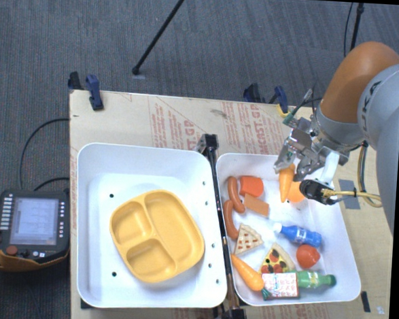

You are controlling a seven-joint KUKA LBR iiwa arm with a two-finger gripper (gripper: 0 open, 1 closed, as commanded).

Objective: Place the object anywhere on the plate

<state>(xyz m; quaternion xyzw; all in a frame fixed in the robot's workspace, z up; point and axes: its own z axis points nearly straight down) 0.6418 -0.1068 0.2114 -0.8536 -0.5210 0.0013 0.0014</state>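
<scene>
The hand (295, 170) hangs over the upper part of the right bin (353, 268), its fingers closed on an orange toy carrot (286, 184) that points downward, lifted clear of the bin floor. The yellow divided plate (156, 235) lies in the left bin (89, 182), well apart from the hand, across the two bins' touching rims. Below the hand lie toy sausages (232, 204), an orange block (252, 186), a pizza slice (248, 240), a blue bottle (300, 235), a tomato (308, 256), a second carrot (248, 274) and a green bottle (297, 283). The plate sits near the middle of its bin, with bare white floor all round it.
</scene>
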